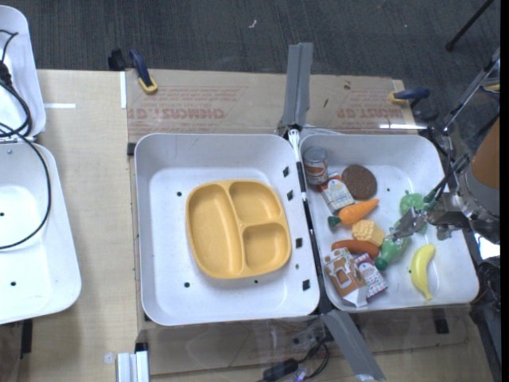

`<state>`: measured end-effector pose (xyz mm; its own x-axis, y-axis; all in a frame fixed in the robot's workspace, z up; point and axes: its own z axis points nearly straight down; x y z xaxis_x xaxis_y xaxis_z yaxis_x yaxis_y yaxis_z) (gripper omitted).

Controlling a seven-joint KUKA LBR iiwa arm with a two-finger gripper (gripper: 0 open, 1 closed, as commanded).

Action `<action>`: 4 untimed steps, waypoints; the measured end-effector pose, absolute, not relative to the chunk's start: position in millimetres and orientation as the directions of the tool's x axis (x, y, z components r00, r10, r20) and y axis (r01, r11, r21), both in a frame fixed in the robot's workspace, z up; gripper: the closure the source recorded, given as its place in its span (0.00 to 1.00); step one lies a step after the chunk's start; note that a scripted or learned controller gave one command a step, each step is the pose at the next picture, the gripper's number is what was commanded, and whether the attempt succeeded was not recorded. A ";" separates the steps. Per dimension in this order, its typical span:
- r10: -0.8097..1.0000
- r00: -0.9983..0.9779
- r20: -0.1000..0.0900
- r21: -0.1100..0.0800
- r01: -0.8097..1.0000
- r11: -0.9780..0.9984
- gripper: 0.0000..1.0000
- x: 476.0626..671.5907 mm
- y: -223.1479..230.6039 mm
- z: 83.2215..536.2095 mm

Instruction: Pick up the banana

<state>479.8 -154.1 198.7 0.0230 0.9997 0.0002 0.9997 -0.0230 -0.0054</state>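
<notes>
The yellow banana (422, 270) lies in the front right corner of the right bin (455, 297), lengthwise toward the front wall. My gripper (406, 224) hangs low over the bin, just up and left of the banana's upper end, between a green leafy toy (411, 201) and a green toy (391, 254). It does not touch the banana. The grey wrist (457, 217) reaches in from the right edge.
The right bin also holds a can (315, 167), a brown round patty (359, 181), a carrot (358, 211), corn (367, 231), a red sausage (355, 247) and snack packets (355, 278). The left bin (151, 237) holds a yellow divided plate (238, 229).
</notes>
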 end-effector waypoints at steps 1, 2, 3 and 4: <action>1.000 0.019 -0.006 0.015 1.000 -0.019 0.00 487.4 -187.6 106.1; 0.999 0.039 0.007 -0.001 0.999 -0.039 0.00 479.6 -207.6 90.6; 0.999 0.046 0.001 0.004 0.999 -0.046 1.00 481.1 -211.8 101.4; 0.999 0.041 0.006 -0.004 0.999 -0.041 0.00 479.8 -208.4 98.3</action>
<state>479.8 -208.4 98.3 0.0413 0.9991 0.0064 0.9991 -0.0413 -0.0038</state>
